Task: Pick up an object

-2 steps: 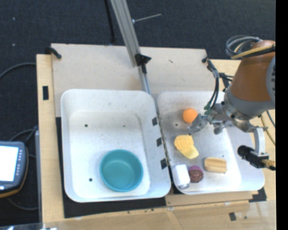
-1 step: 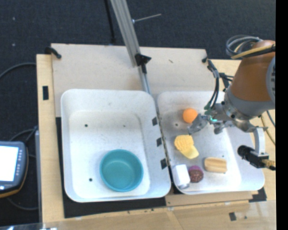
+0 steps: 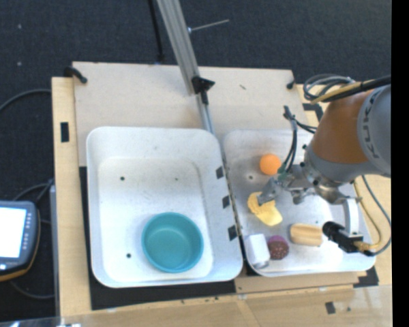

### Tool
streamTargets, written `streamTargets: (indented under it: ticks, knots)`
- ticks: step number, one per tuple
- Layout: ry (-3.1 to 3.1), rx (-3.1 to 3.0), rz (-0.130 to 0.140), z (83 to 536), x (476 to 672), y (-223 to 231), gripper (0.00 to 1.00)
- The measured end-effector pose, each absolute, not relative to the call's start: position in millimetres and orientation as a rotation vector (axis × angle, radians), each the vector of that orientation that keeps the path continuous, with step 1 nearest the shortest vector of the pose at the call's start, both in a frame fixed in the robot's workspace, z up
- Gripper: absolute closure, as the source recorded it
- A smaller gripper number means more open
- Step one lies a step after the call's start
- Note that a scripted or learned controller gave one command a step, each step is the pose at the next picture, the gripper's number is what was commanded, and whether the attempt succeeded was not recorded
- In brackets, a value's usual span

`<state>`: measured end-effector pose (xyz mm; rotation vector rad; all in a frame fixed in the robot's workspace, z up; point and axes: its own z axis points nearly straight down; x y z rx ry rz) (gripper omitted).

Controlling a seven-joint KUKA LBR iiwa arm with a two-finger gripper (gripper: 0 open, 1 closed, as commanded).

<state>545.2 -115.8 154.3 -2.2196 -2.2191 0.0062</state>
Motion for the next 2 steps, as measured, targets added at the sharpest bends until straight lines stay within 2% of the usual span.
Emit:
streamTargets:
  ticks: [1,2]
  knots:
    - [-2.219,-2.22,0.006,101,543.9,-117,0.0]
    - [-2.216,-2.231,-0.003,115,546.4,-118,1.0]
